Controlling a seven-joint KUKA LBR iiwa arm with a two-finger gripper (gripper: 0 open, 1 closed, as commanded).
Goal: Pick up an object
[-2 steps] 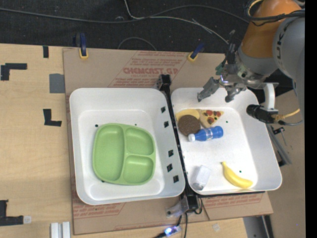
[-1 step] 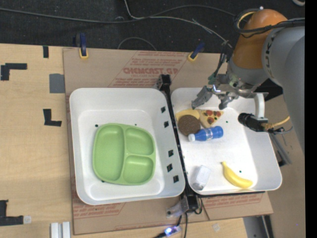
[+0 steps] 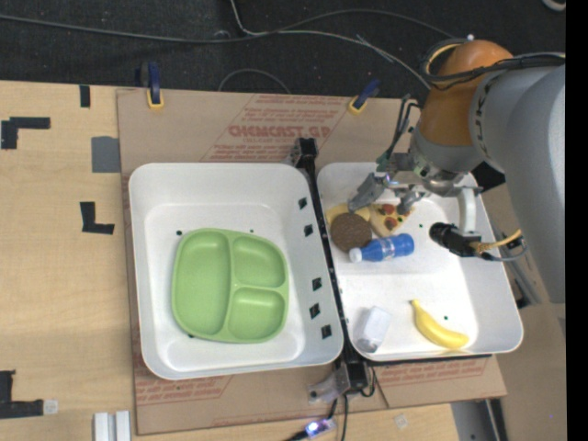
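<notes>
Brown cookie | just left-below end effector (apart)

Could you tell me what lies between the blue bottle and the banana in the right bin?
In the camera view, only bare white bin floor lies between the blue bottle and the banana.

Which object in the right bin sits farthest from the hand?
The yellow banana, at the right bin's near edge. The blue bottle and brown round object lie just below the hand.

Probably robotics lab: clamped cardboard on bench, loose cables, white bins.
</notes>
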